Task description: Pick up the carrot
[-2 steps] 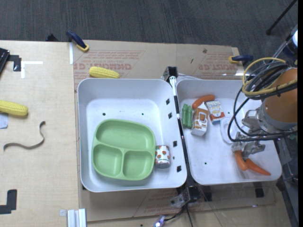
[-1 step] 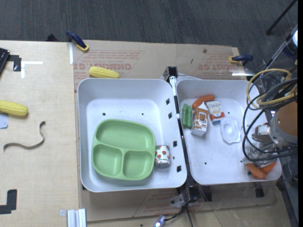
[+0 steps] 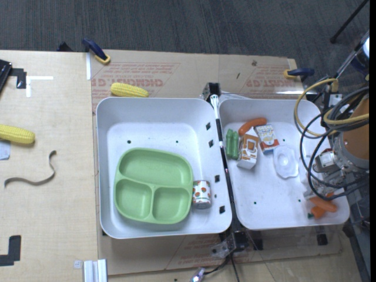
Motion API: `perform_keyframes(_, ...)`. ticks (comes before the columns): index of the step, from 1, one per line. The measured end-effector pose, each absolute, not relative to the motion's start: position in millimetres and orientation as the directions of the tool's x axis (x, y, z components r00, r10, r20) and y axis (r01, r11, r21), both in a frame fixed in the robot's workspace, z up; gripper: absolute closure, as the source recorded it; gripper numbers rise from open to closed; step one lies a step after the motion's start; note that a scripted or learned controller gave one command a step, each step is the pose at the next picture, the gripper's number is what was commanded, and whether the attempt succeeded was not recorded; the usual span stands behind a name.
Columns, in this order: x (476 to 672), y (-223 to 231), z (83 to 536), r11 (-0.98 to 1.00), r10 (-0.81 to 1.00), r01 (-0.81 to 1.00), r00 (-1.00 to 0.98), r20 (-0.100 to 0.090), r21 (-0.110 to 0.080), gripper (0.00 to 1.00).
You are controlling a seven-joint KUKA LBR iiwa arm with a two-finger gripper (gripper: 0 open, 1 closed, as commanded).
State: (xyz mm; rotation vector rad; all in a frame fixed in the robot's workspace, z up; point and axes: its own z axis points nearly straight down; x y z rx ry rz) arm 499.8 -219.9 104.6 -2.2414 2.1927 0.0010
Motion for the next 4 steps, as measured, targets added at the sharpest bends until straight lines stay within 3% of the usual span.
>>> perform_keyframes(1, 483.5, -216.4, 96.0, -0.18, -0.984, -0.984, 0.18, -0.003, -0.014, 1.0)
perform_keyframes(2, 489.7, -211.0, 95.5, -0.485, -0.875, -0.875, 0.485, -0.002, -0.01, 1.0)
perform_keyframes(3, 482.8, -206.4, 95.7, -0.627, -0.779, -0.779, 0.628, 0.0, -0.013, 1.0)
perform_keyframes(4, 484.1, -204.3, 104.7, -0.622, -0.783, -0.783, 0.622, -0.003, -0.017, 1.0)
